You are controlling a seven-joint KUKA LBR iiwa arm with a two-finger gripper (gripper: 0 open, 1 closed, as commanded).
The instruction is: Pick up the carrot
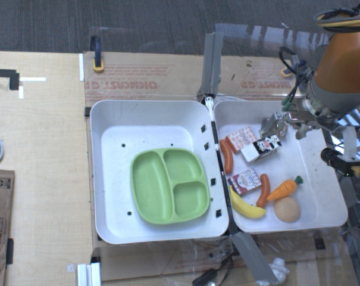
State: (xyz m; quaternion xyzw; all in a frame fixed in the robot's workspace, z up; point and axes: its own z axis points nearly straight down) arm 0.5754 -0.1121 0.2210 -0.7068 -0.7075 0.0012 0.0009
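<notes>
From my two-finger gripper (274, 134), whose jaw state I cannot tell, the small orange plastic carrot (283, 189) lies below, slightly right, its long axis slanting up-right.

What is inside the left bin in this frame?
The left bin holds one green divided plate, its three compartments bare. Small dark spots dot the bin floor. Whatever lies beneath the plate is covered.

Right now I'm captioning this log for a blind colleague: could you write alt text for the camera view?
A grey and orange robot arm's claw hovers over the right white bin, above the carrot, which lies among a banana, two sausages and small cartons. The left white bin holds a green divided plate.
</notes>
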